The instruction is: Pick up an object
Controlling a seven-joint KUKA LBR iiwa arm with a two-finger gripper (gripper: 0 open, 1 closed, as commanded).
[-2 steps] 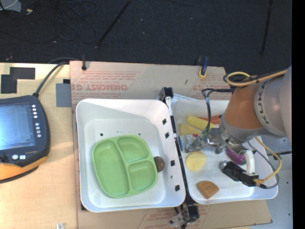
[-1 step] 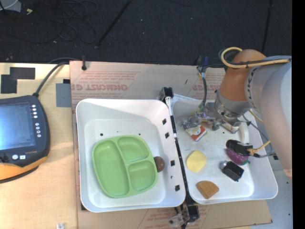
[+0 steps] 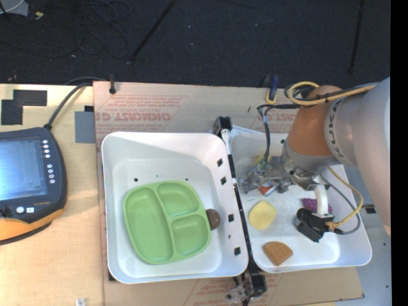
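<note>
Apparently nothing is being lifted yet: the objects on offer are all lying on the floor of the right bin (image 3: pixel 357 254). A pale yellow lump (image 3: pixel 262 215) is sitting near the bin's middle, a tan wedge (image 3: pixel 277 252) is lying by the front wall, a small purple item (image 3: pixel 309 204) is resting further right, and a small red piece (image 3: pixel 285 187) is lying toward the back. The gripper (image 3: pixel 255 182) is hanging low just beside that red piece, close to the wall shared with the left bin (image 3: pixel 127 152), and I cannot tell whether it is open or closed. So the pick is looking unfinished, with grasping and raising remaining. Next door, a green divided plate (image 3: pixel 167 222) and a small brown ball (image 3: pixel 213 218) are sitting in the left bin.
</note>
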